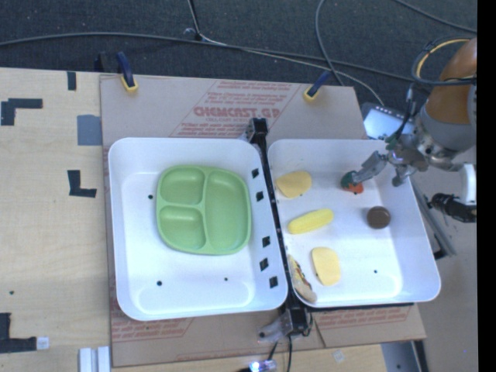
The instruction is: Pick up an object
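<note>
1. Dark carpet with loose cables is sitting behind a wood bench (46, 231); a cardboard sheet (232, 111) is clamped on it under two white bins.
2. Left bin (128, 285) is holding a green divided plate (204, 210), lying flat near its middle.
3. Right bin (403, 281) is holding the loose items: a yellow lump (294, 183) top left, a yellow corn-like piece (311, 222) at the middle, a yellow wedge (326, 266) lower down, a brown ball (378, 217) to the right, and something tan and patterned (301, 281) lying against the lower left wall.
4. Small green-and-red thing (352, 182) is lying near the bin's upper middle, well apart from the ball.
5. Arm (449, 107) is reaching in from the right, and the gripper (381, 167) is hanging over the bin's upper right.
6. One finger is pointing down-left with its tip just beside or touching the green-and-red thing; the other is sitting further right, so the fingers are looking spread apart, with nothing between them.
7. Step, as I judge it: approaching for a grasp, nothing lifted yet.
8. Next move is calling for shifting left so both fingers straddle the small thing, dropping lower, then closing; off-centre as it is, closing now is likely to just nudge the thing away.
</note>
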Robot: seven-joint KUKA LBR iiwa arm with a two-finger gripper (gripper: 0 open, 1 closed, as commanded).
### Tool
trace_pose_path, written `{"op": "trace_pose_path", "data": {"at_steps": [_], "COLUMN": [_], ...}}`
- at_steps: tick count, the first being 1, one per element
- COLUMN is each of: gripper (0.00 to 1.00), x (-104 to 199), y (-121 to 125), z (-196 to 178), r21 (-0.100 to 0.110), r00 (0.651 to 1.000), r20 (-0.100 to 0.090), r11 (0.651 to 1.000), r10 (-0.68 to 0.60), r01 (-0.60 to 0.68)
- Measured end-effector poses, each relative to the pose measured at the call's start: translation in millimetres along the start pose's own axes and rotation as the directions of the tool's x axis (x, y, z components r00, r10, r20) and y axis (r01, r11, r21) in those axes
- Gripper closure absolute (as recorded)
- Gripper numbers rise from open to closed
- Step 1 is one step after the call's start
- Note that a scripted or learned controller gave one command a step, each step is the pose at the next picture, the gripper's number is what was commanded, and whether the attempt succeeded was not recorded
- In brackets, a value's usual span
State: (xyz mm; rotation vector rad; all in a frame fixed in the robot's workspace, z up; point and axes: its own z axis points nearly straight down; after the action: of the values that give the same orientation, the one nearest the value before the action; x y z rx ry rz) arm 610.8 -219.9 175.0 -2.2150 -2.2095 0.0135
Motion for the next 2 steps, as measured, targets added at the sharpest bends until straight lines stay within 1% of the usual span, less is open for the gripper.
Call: {"op": "trace_pose_path", "data": {"at_steps": [1,2], "gripper": [0.0,0.0], "x": [1,-3], "y": [3,5], "z": [-9,35], "r21": [-0.014,-0.011], "r00": [1.0,1.0], "r20": [0.003,0.004], "r11": [1.0,1.0], "r10": [-0.004,-0.004], "r01": [0.004,0.004]}}
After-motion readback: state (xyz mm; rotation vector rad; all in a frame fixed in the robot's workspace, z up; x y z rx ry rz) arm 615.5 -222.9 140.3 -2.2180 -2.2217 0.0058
